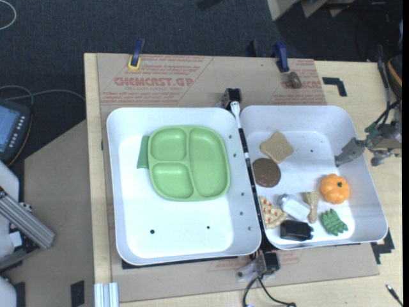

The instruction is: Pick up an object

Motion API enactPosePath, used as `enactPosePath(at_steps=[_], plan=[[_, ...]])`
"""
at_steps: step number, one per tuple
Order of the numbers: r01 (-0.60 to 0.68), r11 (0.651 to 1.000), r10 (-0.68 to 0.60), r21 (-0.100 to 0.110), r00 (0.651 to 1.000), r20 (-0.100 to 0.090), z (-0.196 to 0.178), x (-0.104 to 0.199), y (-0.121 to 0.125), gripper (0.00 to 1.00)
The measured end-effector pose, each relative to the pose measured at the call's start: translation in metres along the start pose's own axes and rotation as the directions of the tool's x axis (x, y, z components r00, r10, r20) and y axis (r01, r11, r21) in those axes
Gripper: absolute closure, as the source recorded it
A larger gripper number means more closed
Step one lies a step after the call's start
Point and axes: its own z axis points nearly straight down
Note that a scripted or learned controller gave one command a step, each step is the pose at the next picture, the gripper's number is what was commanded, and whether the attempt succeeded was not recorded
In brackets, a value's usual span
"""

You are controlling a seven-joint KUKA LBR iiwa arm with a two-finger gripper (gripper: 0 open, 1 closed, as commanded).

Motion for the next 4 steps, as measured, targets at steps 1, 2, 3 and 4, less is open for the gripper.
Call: enactPosePath(at_steps=[1,2,3,4], plan=[[0.004,1.000,-0.004,-0.014,1.000,0.004,-0.007,0.000,0.003,0.00],[0.004,1.000,-0.004,-0.010,1.000,0.003,0.035,0.003,0.005,0.00],[0.004,1.000,-0.004,-0.011,1.000,0.003,0.077,0.000,0.006,0.00],[0.007,1.000,-0.007,-0.011,1.000,-0.003,0.126,0.003,0.008,0.00]])
